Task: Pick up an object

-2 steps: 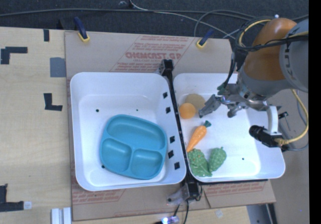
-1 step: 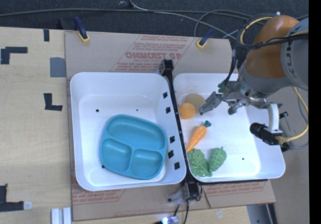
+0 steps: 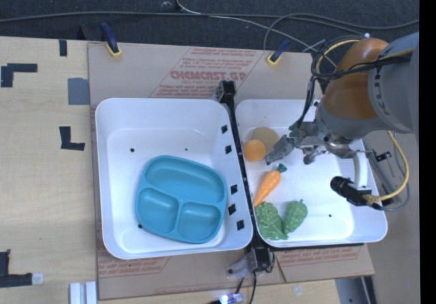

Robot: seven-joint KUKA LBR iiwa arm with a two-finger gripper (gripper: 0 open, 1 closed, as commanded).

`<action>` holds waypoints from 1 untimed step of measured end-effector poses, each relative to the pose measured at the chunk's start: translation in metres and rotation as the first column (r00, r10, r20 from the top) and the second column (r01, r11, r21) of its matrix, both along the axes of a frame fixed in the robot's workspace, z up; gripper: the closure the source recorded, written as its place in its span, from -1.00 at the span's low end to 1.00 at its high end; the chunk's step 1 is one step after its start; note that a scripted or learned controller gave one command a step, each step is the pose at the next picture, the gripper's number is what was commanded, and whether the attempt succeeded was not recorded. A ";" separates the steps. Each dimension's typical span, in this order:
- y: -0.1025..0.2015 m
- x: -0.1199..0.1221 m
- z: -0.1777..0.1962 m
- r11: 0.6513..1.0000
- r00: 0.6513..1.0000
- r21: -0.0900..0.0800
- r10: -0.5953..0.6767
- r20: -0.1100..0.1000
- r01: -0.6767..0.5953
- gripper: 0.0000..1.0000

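In the right bin [image 3: 354, 228] lie an orange ball [image 3: 254, 150], a tan round piece [image 3: 266, 136] behind it, an orange carrot [image 3: 267, 187] and two green leafy pieces [image 3: 270, 220] [image 3: 295, 215]. My gripper [image 3: 294, 150] hangs over the middle of this bin, just right of the orange ball and above the carrot's green tip. Its fingers [image 3: 278, 152] stand apart, open, with nothing between them. The grey arm with its orange band [image 3: 351, 84] reaches in from the right.
The left bin [image 3: 112, 125] holds a blue divided plate [image 3: 181, 199]. A black divider [image 3: 235, 153] runs between the bins. Cables loop behind the bench and around the arm. Clamps sit at the cardboard's far edge.
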State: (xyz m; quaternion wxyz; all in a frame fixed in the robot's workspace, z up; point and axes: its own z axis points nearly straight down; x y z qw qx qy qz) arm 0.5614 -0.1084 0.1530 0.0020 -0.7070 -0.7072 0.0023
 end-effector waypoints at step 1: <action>-0.002 0.001 -0.044 1.000 1.000 0.000 0.001 0.000 -0.001 -1.00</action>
